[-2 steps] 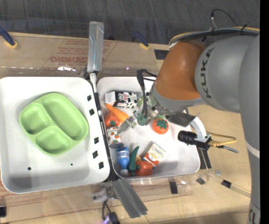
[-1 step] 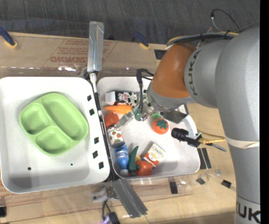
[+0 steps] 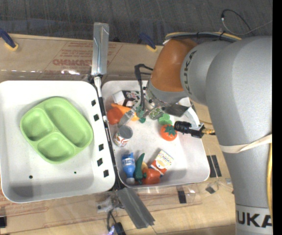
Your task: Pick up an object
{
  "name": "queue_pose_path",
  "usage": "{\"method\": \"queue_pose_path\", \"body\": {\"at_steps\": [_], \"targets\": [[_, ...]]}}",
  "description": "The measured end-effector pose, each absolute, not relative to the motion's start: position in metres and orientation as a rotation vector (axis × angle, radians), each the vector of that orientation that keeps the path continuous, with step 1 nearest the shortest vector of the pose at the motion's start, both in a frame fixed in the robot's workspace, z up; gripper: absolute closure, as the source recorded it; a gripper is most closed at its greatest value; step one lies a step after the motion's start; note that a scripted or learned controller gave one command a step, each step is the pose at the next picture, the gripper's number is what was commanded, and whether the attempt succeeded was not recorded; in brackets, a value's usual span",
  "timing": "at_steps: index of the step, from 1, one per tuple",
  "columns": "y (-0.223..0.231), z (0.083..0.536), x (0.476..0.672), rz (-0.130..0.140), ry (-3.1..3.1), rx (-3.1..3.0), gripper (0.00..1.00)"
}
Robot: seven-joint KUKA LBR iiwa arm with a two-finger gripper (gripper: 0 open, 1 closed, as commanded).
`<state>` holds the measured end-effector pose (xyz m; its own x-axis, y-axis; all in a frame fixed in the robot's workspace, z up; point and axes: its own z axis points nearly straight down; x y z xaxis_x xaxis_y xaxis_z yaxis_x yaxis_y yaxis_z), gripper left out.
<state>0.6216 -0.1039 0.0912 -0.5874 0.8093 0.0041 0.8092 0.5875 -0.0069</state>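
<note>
Grey arm (image 3: 239,106) looms large, claw (image 3: 148,110) down among small toys (image 3: 143,112) at the right white bin's (image 3: 199,168) far edge; grip unclear, cannot tell. Approach step: close, then lift

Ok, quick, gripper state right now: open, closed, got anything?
Gripper: low over the right bin, among the toys near the orange carrot toy; open, closed or holding cannot be told from this view.

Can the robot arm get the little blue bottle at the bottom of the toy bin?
Probably yes. The blue bottle lies uncovered near the front of the right bin, and the gripper is already over that bin. A green toy leans right beside it, so the grab could be tight.
</note>
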Motion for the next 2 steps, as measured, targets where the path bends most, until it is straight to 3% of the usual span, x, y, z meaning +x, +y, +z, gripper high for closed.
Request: {"method": "queue_pose_path", "body": {"at_steps": [1, 2], "targets": [[-0.150, 0.193, 0.658, -0.002, -2.794, -1.448, 0.00], [-0.136, 0.092, 0.632, 0.001, -2.795, -1.434, 0.00]]}}
